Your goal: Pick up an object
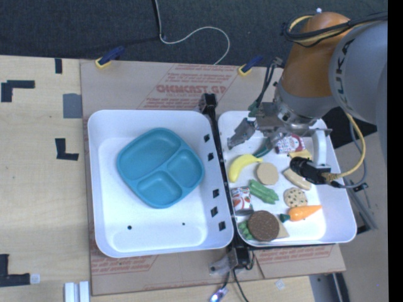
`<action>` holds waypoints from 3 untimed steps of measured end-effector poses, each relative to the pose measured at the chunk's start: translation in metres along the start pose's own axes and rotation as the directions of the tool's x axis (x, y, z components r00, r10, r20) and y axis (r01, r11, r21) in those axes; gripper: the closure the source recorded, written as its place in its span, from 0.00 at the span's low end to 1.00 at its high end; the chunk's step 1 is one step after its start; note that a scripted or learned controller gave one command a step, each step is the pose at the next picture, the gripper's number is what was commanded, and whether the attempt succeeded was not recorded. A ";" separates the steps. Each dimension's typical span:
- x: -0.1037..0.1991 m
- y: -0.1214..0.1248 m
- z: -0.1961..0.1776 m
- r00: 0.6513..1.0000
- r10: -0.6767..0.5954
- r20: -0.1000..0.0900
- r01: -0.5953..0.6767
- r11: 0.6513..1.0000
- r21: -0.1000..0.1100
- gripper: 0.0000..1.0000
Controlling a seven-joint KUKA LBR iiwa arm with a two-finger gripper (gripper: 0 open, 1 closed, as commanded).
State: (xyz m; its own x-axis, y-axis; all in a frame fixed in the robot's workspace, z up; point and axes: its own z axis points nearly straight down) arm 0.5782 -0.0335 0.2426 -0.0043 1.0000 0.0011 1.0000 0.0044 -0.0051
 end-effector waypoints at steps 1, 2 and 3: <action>0.038 -0.050 -0.011 1.000 -0.001 -0.001 0.001 1.000 0.000 0.00; 0.036 -0.048 -0.020 1.000 0.001 0.001 -0.001 1.000 -0.001 1.00; 0.069 -0.050 -0.091 1.000 -0.001 0.000 0.001 1.000 -0.010 1.00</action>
